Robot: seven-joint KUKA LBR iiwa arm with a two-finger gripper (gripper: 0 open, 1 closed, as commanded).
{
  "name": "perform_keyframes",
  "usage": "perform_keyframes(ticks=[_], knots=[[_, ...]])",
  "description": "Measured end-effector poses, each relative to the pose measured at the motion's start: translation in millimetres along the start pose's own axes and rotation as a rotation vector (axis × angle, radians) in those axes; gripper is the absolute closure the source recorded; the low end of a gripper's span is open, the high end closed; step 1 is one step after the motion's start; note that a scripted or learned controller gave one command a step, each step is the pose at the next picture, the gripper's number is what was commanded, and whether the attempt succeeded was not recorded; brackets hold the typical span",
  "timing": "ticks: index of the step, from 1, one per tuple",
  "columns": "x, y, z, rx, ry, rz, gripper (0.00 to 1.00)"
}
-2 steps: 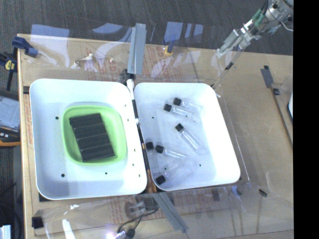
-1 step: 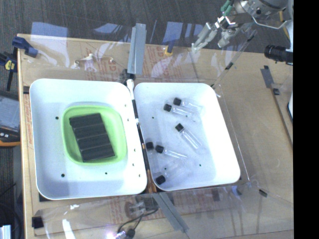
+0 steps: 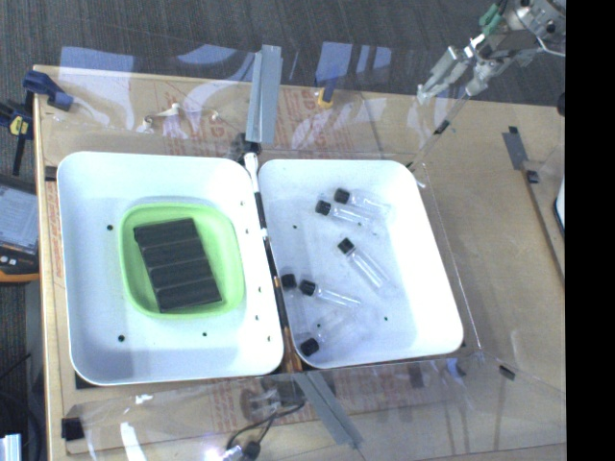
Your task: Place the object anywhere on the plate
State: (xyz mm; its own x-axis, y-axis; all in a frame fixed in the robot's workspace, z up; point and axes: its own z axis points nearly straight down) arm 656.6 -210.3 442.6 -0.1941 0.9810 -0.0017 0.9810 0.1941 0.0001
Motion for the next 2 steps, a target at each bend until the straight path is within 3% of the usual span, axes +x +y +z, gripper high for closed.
perform_keyframes(ticks=[1, 2], knots=[[21.1, -62.4, -0.7, 0.000, 0.002, 0.067, 0.00], [99.6, -27.4, 195.4, 0.005, 0.002, -0.087, 0.00]])
